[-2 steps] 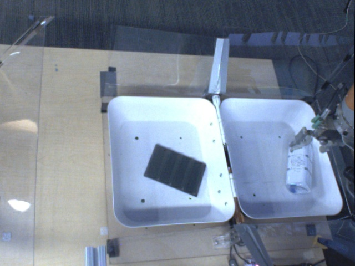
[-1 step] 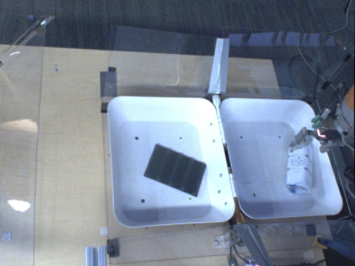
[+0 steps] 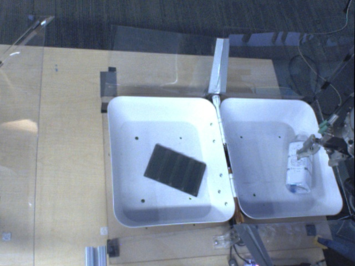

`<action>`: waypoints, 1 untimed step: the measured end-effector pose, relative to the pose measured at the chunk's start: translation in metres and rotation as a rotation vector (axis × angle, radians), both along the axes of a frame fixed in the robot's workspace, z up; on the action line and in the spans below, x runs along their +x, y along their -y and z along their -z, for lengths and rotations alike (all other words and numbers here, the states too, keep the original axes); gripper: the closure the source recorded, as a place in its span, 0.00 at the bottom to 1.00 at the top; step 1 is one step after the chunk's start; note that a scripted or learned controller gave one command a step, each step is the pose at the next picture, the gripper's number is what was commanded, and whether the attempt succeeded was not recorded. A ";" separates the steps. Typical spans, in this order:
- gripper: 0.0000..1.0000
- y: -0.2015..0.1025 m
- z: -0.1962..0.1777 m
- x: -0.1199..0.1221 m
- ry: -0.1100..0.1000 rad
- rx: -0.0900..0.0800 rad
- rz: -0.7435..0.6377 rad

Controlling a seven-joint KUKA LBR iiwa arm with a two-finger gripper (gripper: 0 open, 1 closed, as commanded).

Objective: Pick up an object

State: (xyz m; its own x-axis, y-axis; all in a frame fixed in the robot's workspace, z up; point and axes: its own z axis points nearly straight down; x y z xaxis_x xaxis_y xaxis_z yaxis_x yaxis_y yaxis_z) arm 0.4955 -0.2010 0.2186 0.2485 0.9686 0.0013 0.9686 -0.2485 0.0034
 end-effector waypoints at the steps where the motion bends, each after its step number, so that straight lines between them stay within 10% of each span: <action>1: 0.00 -0.003 0.024 0.068 0.000 0.000 0.271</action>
State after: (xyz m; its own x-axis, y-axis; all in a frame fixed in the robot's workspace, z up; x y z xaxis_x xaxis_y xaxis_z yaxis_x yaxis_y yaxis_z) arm 0.5635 -0.1978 0.1949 0.4985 0.8669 0.0012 0.8669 -0.4985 0.0032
